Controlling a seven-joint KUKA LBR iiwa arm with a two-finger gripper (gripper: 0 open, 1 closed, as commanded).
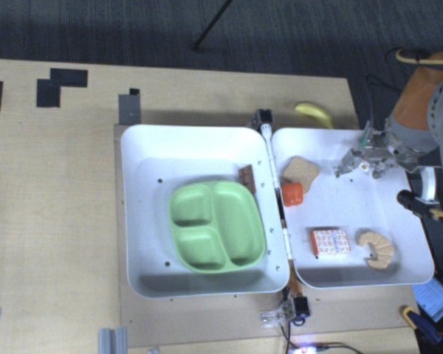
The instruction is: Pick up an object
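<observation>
The right bin [399,220] holds a tan bread slice [300,169] at its upper left, with a small orange block [292,193] just below it. A red-and-white patterned box [330,242] lies toward the front, and a tan croissant-shaped piece [376,248] sits to its right. My gripper [360,164] hangs over the upper right of this bin, to the right of the bread slice and apart from it. I see nothing held in it.
The left bin [144,198] holds a green divided plate [215,225], and a small brown item [246,175] leans by the bin's right wall. A yellow banana [314,113] lies on the bench behind the right bin. The arm's orange band [421,98] stands at the right edge.
</observation>
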